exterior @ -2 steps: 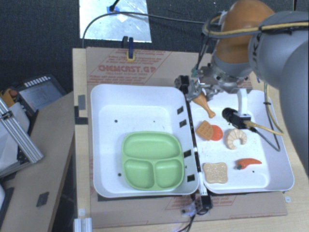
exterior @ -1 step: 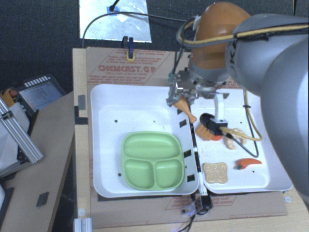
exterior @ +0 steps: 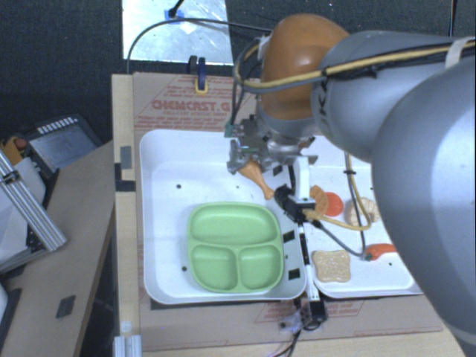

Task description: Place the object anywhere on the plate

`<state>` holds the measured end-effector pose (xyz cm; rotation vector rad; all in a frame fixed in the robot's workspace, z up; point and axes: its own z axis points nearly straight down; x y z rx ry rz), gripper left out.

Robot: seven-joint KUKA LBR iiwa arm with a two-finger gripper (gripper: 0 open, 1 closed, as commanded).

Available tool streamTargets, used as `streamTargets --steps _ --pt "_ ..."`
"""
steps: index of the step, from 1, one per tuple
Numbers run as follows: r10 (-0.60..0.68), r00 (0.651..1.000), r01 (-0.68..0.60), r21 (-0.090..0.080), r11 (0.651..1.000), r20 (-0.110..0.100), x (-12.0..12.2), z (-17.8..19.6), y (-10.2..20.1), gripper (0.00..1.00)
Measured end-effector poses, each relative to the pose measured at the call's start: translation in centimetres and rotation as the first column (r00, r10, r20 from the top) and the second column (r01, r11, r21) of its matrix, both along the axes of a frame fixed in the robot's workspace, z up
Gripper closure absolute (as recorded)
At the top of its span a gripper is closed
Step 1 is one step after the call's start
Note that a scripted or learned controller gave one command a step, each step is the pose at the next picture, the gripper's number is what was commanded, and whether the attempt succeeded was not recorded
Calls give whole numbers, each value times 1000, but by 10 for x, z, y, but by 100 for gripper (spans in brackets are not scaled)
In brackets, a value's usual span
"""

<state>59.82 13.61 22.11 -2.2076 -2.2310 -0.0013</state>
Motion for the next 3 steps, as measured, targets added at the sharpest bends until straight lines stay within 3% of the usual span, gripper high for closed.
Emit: streamTargets --steps 1,2,3 --pt "-5 1000 5 -1 1000 4 14 10 1 100" --pt "-10 1000 10 -3 1000 0 -2 -4 1 100" --pt "-9 1000 9 -2 1000 2 -1 -4 1 0"
